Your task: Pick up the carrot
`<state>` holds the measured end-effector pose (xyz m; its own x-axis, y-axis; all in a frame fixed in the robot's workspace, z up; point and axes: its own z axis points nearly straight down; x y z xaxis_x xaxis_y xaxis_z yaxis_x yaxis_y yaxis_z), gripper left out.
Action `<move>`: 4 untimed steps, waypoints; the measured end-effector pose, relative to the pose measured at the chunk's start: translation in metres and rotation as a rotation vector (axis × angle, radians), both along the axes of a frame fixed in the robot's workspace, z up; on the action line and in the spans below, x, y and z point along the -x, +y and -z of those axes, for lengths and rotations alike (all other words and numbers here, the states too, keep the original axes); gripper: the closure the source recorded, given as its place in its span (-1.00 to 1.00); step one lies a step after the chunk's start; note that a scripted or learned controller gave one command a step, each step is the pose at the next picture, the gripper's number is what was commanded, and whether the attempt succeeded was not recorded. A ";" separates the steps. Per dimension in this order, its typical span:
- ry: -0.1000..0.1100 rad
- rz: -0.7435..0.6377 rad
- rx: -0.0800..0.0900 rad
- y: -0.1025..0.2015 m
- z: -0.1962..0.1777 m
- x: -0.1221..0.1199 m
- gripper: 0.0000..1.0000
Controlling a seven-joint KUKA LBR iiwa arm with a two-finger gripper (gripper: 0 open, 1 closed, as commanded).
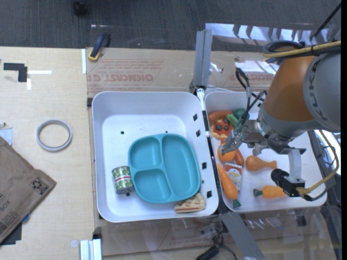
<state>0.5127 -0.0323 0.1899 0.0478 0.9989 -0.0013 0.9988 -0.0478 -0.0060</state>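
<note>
A long orange carrot (227,182) with a green tip lies along the left wall of the right bin (317,199), pointing toward the front. A shorter carrot (271,192) with a green end lies near the bin's front right. My gripper (232,144) hangs low in the left part of the right bin, just above a rounded orange piece (232,156). It is behind the long carrot's upper end. The arm's grey and orange wrist (290,99) covers the bin's back right.
The right bin also holds a pizza slice (220,127), a green item (237,116), a tan drumstick (259,163) and a white packet (235,171). In the left bin (108,145) sit a teal divided plate (164,167), a small can (122,179) and a toast slice (190,204). A tape ring (54,135) lies on the bench.
</note>
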 end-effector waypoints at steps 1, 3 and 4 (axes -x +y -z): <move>-0.002 0.022 0.000 -0.058 0.090 -0.012 -1.00; -0.001 0.075 0.000 -0.111 0.099 -0.025 -1.00; 0.002 0.074 0.000 -0.111 0.091 -0.024 1.00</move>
<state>0.5366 -0.1435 0.0990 0.1212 0.9926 -0.0015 0.9926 -0.1212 -0.0079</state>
